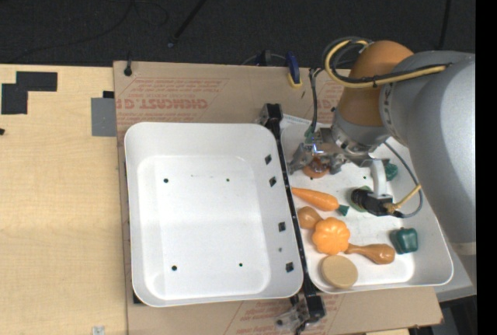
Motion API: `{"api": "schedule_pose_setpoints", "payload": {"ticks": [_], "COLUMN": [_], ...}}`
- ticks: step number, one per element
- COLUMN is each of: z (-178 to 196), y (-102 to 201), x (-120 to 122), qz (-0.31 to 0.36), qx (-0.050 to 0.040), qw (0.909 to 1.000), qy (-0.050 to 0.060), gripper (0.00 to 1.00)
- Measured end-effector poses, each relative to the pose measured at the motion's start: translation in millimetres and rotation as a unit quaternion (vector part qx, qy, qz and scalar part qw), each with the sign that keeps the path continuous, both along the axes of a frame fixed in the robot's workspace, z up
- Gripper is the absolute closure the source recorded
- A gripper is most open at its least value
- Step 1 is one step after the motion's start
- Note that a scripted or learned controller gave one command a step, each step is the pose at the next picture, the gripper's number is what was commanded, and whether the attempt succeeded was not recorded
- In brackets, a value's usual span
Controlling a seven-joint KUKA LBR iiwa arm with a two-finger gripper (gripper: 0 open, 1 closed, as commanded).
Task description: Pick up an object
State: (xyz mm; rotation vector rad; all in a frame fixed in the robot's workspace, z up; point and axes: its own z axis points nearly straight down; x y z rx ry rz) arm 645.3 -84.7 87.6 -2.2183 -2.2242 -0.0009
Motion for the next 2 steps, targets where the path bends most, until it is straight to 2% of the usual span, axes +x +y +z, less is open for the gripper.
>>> {"api": "schedule_pose_setpoints", "payload": {"ticks": [1,2], "z": [10,106], "y": [-1,74], "x": [-2,0], "qz": [-0.001,0.002], "qx": [0.0002,0.0010], "qw": [1.0000,1.0000], "qy": [0.003,-0.003], "gripper": [1.00,1.00]}}
